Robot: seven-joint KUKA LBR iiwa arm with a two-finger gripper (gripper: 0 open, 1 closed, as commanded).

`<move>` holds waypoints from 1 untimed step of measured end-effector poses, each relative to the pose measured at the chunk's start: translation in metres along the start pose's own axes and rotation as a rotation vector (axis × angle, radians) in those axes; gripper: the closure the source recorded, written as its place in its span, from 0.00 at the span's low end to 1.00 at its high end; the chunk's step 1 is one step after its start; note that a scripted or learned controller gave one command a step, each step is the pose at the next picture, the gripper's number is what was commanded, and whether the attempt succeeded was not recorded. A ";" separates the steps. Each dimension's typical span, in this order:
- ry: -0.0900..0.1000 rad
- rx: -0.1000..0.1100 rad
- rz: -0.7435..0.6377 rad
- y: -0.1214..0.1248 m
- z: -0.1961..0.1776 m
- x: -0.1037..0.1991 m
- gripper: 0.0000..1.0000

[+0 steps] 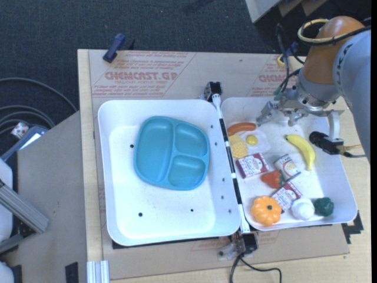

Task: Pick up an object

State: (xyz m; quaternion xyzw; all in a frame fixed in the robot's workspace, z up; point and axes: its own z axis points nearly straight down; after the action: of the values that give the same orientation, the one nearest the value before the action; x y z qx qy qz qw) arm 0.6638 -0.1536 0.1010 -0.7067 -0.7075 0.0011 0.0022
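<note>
The tool [281,112] hangs over the far edge of the right bin [344,184], and everything it could pick up lies nearer the camera than it does. Closest is the banana [301,148], just toward the camera and slightly to the picture's right of the tool; its long axis runs slantwise, from its far end near the tool down toward the bin's near right corner. To the banana's left lie a sausage [241,127], a fried egg [251,140] and a waffle [238,150]; toward the camera from the banana are small packets, an orange pumpkin [265,210], a white ball [303,209] and a green piece [323,206].

The arm [330,46] enters from the right, orange band above the wrist, wrist bent down. The tool's prongs look spread and nothing sits between them, so it appears open and holds nothing. A short move toward the banana, closing across its slanted axis, seems the likeliest grasp.
</note>
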 end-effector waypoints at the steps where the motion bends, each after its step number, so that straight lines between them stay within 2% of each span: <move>1: -0.001 -0.001 0.000 0.003 0.016 0.061 0.00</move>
State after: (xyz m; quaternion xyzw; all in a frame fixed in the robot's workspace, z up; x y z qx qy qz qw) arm 0.6663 -0.0924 0.0848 -0.7067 -0.7075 0.0008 0.0014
